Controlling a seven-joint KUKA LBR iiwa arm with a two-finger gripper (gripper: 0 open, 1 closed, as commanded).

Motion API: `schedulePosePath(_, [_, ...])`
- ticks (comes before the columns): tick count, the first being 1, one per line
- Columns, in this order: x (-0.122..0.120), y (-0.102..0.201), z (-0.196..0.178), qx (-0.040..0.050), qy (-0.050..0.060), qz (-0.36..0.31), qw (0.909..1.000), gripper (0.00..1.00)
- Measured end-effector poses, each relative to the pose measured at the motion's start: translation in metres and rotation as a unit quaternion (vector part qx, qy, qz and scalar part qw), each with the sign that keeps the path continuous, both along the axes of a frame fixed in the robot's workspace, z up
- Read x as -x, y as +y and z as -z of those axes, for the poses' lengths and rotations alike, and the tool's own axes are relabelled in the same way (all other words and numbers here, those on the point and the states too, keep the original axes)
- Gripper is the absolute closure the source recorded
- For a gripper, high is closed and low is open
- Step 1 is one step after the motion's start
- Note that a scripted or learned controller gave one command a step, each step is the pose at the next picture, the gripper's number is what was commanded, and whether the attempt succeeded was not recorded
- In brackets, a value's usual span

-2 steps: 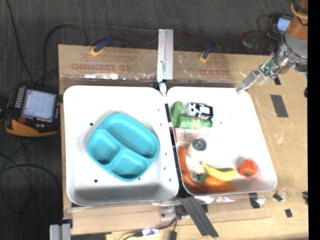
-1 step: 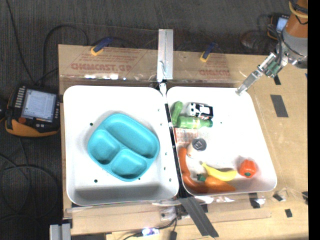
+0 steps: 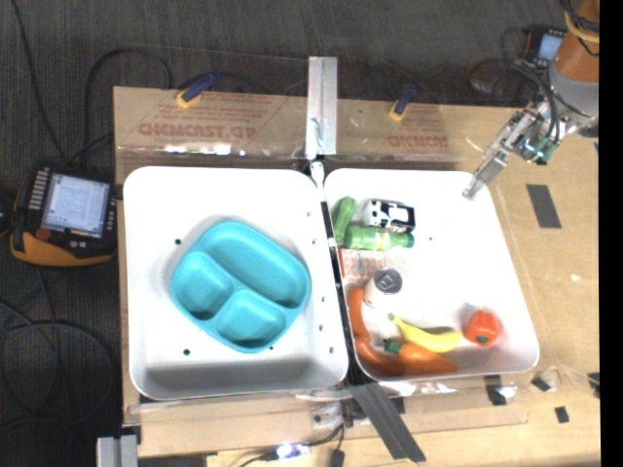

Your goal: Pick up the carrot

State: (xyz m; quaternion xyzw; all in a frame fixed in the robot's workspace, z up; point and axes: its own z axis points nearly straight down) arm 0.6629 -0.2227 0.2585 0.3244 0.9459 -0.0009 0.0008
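End effector (image 3: 484,176) high, far from carrot (image 3: 389,350).

floor: dark carpet (image 3: 243,17), cables | bench: wooden (image 3: 574,290) | light: seemingly even

The clear plastic sheet (image 3: 234,125) lying on the bench behind the 2 bins carries red lettering that seems to read "CHEMCAST GP", once left of the metal upright and again, fainter, to its right. Labels on the packets in the right bin (image 3: 506,261) are too small to read.
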Motion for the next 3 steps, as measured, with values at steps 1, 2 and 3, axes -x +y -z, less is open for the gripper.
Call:
schedulePosePath(1, [0.003, 0.0, -0.013, 0.0001, -0.001, -0.117, 0.9932, 0.0])
schedulePosePath(2, [0.013, 0.0, 0.112, 0.0004, 0.001, -0.124, 0.9923, 0.0])
schedulePosePath(3, [0.006, 0.001, 0.161, -0.0012, -0.001, -0.013, 0.9999, 0.0])
